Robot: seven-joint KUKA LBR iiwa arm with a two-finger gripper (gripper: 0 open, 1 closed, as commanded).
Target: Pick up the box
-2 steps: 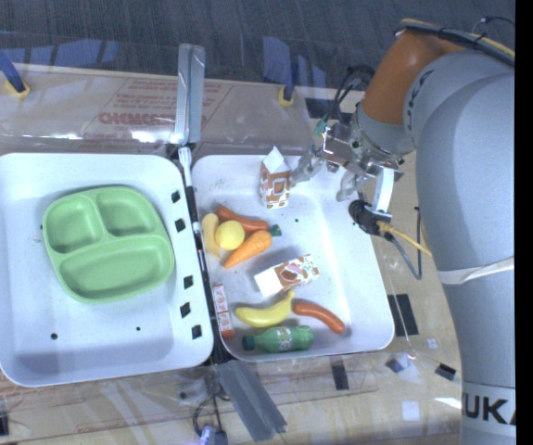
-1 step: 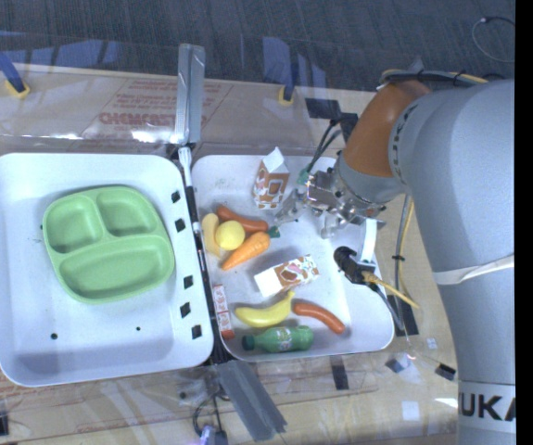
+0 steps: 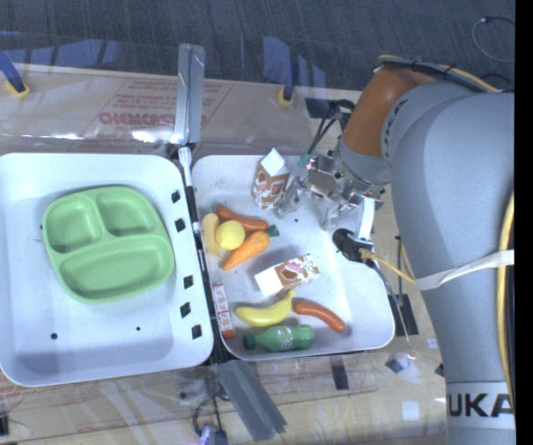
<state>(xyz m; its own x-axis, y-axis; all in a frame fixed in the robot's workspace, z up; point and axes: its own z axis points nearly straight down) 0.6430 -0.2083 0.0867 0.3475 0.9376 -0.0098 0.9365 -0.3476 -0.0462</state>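
Two boxes lie in the right bin [image 3: 370,297]. A small brown and white carton-shaped box [image 3: 270,183] stands near the bin's far wall. A flat white box with red print [image 3: 287,273] lies in the middle of the bin. My gripper [image 3: 310,205] hangs low over the bin's far right part, just right of the carton box and apart from it. Its fingers are spread open with nothing between them. The left fingertip [image 3: 289,200] is close to the carton's right side.
Also in the right bin are a lemon [image 3: 230,235], two carrots [image 3: 247,248], a banana [image 3: 264,312], a red sausage [image 3: 320,314] and a green bottle [image 3: 281,338]. The left bin [image 3: 16,341] holds a green divided plate [image 3: 108,242].
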